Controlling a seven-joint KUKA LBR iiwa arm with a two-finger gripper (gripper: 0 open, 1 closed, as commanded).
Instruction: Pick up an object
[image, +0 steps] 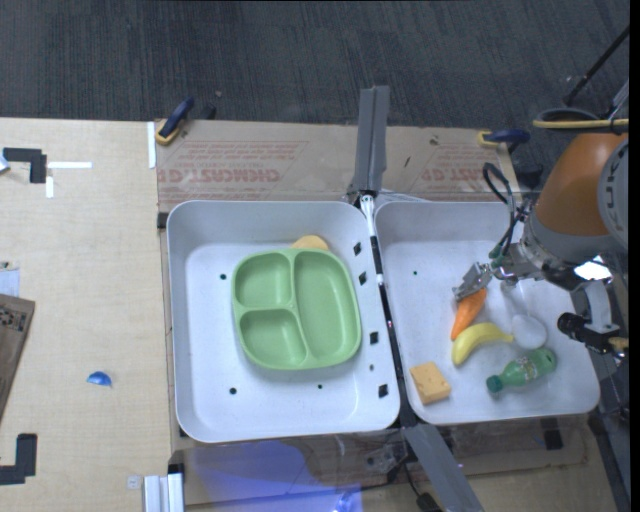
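Camera view. Reached in from the right over the right bin (560, 400): grey arm (580, 190) with orange band, gripper (478, 283) low at the top end of the carrot (466, 313). Could not tell how far the fingers stood apart, nor whether anything sat between them; metal tip touching or just above the carrot's upper end.

In the right bin, counted: one carrot, one banana (478, 341) just below the carrot, one yellow sponge (430, 383) below and left of the banana, one green bottle (522, 371) lying on its side right of the banana, one clear cup (527, 329), hard to make out, above the bottle.

In the left bin (200, 400): one green divided plate (296, 308), one yellowish thing (312, 243) peeking out behind the plate's far edge.

Two white bins side by side on a wooden bench (80, 300), cardboard sheet (250, 160) behind the bins, dark floor (250, 50) beyond. One small blue thing (98, 378) on the bench, well left of the left bin.
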